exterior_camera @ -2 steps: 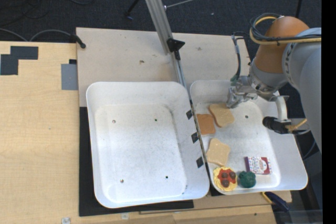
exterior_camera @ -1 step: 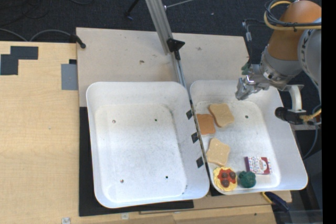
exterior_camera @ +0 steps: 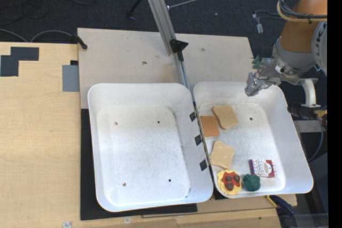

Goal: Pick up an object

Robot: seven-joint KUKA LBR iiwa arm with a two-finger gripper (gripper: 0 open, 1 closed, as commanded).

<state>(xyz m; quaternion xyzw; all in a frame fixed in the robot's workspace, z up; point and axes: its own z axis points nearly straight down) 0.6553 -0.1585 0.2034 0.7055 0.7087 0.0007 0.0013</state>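
a: where is the gripper (exterior_camera: 255,84) hovering?
b: over the right bin's (exterior_camera: 299,153) far edge; its state is not showing.
a: and the objects?
b: bread slices (exterior_camera: 225,116) are lying by the left wall, the green ball (exterior_camera: 251,182) at the near edge.

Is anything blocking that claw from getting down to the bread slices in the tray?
Nothing visible does. The gripper hangs over the right bin's far edge, and bare bin floor lies between it and the nearest bread slice.
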